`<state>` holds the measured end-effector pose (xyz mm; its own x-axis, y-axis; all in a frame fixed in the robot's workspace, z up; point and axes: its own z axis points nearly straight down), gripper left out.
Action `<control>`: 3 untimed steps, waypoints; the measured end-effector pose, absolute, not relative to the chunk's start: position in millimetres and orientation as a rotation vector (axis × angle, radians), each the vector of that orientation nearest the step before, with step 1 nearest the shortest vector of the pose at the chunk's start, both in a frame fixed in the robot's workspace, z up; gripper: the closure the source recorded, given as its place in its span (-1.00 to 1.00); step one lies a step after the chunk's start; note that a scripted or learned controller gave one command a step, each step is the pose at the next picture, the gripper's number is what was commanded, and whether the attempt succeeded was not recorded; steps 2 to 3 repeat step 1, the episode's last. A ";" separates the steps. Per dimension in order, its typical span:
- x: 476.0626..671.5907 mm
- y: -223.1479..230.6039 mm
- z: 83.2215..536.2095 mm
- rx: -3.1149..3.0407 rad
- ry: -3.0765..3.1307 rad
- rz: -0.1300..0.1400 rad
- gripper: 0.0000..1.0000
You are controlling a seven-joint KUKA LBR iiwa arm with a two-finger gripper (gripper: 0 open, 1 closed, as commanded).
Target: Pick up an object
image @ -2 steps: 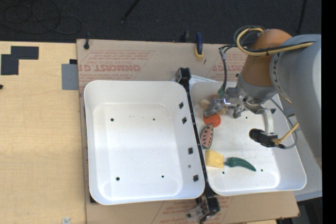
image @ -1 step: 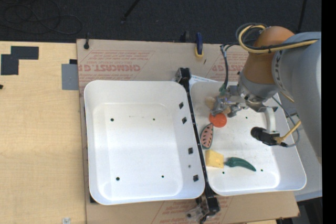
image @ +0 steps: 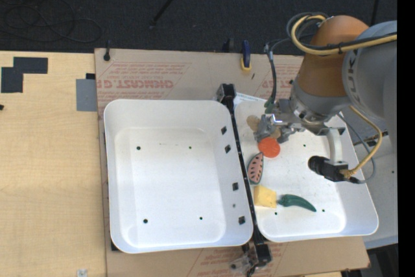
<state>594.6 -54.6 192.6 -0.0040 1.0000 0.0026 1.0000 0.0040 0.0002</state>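
Over in the right bin (image: pixel 353 220), four small things can be seen, all bunched toward the side that meets the left bin (image: pixel 168 178). An orange-red ball (image: pixel 270 148) is sat highest of the lot. Just below it, a watermelon slice toy (image: pixel 255 168) is laid close along the bin wall, red face up with dark seeds. Further down, a yellow wedge (image: pixel 263 196) is parked, kinda cheese-looking, and a green chili pepper (image: pixel 297 202) is stretched out right beside it, touching or nearly so, hard to call.

The grey arm (image: pixel 373 68) is reached in from the right, and the gripper (image: pixel 272 128) is held low over the upper part of the right bin, just above the ball. Whether the ball is actually touched can't be made out, and nothing is clearly seen gripped. Open or clamped? Can't be told from this angle, too much clutter at the tip.

Both bins are set on a brown cardboard sheet (image: pixel 162 78) with red print.
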 end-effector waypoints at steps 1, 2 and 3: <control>580.3 -10.0 216.6 -2.215 -2.224 0.000 1.00; 580.3 -10.0 216.6 -2.215 -2.224 0.000 1.00; 580.3 -10.0 216.6 -2.215 -2.224 0.000 1.00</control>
